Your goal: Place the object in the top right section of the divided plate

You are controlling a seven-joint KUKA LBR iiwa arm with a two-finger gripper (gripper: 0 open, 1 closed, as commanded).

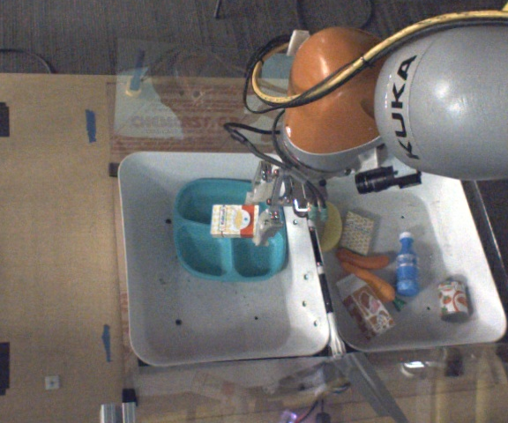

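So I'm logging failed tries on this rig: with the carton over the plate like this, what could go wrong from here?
The small carton sits at the pincer tip, lying across the teal divided plate near its dividers, so it might settle on a ridge or in the wrong section. The pincer also hangs close to the wall between the bins, which it might clip when moving.

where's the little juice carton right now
In the camera view the juice carton sits over the upper part of the teal divided plate in the left bin, right beside the gripper.
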